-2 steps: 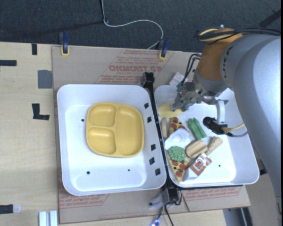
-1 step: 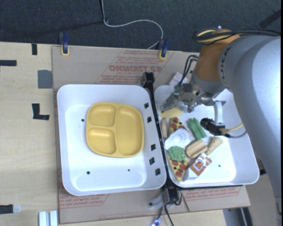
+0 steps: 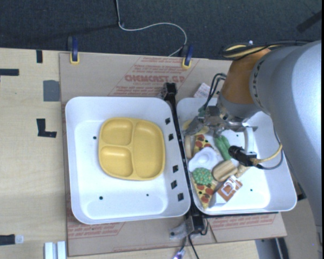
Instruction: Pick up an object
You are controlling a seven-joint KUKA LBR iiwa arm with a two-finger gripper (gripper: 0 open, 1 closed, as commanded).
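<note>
The right bin (image 3: 275,196) holds a pile of toy food along its left side. There is a pizza slice (image 3: 199,143), a green pod (image 3: 223,146), a white piece (image 3: 206,158), a green broccoli-like piece (image 3: 201,175), a tan bread roll (image 3: 224,170), a second pizza slice (image 3: 206,193) and a small orange-and-white square (image 3: 230,186). My gripper (image 3: 203,124) hangs low over the bin's upper left part, just above the first pizza slice. The wrist hides how it stands and whether anything is in it.
The left bin (image 3: 83,198) holds a yellow divided plate (image 3: 132,148). A black divider (image 3: 175,144) runs between the bins. The grey arm (image 3: 291,90) covers the right bin's upper right area. A cable (image 3: 270,161) loops over the right bin.
</note>
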